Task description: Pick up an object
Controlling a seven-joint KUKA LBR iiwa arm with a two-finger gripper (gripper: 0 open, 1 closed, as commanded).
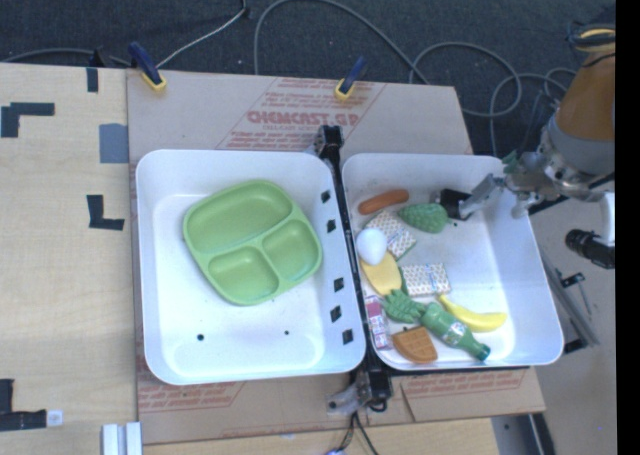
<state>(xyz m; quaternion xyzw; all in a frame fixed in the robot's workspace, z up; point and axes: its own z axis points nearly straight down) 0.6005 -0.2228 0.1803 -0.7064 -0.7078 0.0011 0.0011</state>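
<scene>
The right bin [520,243] holds several small toys. Near its top lie a red-brown sausage [383,201] and a green leafy toy [424,216]. A white egg [371,243], a checked cracker [398,236], a yellow wedge [380,273] and a second cracker [427,279] lie below them. A banana [476,318], a green bottle [452,329] and a brown biscuit [415,345] lie at the front. My gripper [455,204] reaches in from the right and hangs low in the bin's upper part, just right of the leafy toy. Nothing shows as held in it.
The left bin [170,333] bears a green divided plate [255,240]. A black divider [340,243] joins the two bins. Cables [300,13] run behind the bench, and yellow-blue clamps [148,68] hold the cardboard's far edge. The arm's orange band [588,103] is at the right.
</scene>
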